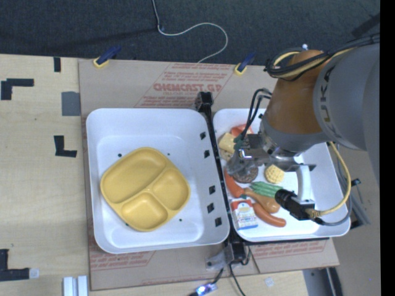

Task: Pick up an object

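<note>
toy carrot [266, 190] | right bin [327, 227] | just beside claw [242, 168]

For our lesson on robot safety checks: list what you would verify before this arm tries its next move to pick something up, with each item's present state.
1. Gripper over the right bin: ok.
2. An object sits under it; toy carrot and sausage lie close by: ok.
3. Object held: cannot tell.
4. Items crowded together, so a clean single grasp: not ok.
5. Yellow divided tray lies in the left bin, apart from the arm: ok.
</note>
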Action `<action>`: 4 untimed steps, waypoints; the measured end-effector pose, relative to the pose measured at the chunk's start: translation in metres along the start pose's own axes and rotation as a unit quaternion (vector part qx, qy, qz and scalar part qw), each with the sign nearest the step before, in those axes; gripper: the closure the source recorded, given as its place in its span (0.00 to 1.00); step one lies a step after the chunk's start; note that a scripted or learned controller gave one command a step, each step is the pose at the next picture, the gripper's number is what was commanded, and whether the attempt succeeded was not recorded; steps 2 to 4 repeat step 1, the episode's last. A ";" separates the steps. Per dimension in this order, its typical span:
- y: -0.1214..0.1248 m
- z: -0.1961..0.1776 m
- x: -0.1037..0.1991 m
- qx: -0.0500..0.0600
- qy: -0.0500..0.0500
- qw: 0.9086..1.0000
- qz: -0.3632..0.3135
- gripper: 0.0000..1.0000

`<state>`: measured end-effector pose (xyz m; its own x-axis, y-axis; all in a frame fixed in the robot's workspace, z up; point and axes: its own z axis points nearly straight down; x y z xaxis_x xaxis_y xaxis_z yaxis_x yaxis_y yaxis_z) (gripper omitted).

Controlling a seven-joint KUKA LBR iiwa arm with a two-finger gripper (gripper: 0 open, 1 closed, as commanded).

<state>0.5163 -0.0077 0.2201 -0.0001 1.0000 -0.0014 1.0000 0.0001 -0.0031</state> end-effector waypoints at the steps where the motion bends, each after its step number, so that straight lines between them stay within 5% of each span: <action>1: -0.020 0.000 0.001 0.001 0.000 1.000 0.000 1.00; 4: -0.020 0.000 0.001 0.001 0.000 1.000 0.000 1.00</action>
